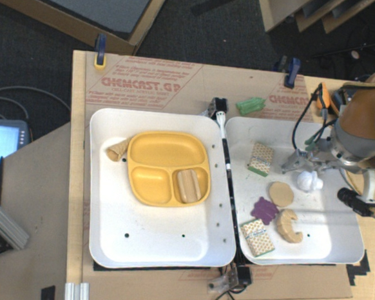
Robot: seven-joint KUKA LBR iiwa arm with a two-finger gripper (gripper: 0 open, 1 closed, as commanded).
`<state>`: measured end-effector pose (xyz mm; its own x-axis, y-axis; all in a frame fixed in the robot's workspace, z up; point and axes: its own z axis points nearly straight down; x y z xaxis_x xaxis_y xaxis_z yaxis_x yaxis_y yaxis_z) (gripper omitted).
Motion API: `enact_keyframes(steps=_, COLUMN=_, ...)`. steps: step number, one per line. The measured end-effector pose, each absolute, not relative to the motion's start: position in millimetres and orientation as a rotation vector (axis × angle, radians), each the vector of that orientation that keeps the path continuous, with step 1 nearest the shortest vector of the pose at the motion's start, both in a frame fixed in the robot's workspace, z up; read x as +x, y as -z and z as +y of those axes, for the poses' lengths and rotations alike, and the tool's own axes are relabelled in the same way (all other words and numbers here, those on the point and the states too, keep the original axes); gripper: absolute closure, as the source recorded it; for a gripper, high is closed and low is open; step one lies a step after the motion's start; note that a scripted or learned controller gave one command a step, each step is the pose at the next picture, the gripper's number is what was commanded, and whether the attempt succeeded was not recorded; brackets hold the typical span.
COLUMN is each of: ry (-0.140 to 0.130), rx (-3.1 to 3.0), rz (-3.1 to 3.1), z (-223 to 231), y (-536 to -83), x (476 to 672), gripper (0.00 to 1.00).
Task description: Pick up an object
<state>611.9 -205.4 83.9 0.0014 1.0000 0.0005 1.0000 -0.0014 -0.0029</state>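
My gripper (308, 163) hangs over the right bin (341, 252), at its upper right, with the grey arm and orange band (364, 118) behind it. Just below the gripper lies a small white lump (310, 181); whether they touch is unclear. Further down the bin lie a tan round disc (281, 194), a purple piece (265, 210), a tan curved piece (290, 227) and two patterned packets (261, 158) (258, 238).
The left bin (103, 236) holds a yellow divided plate (168, 152) with a tan bread-like block (187, 185) in its lower right compartment, and a tan cone (117, 150) beside it. A green object (250, 106) lies on the bench behind the bins. Cables trail near the arm.
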Motion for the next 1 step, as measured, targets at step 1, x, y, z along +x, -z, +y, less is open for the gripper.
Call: enact_keyframes(steps=1, ry=0.006, rx=-2.220, rz=-2.231, z=-169.8, y=-85.5, x=669.6, gripper=0.00)
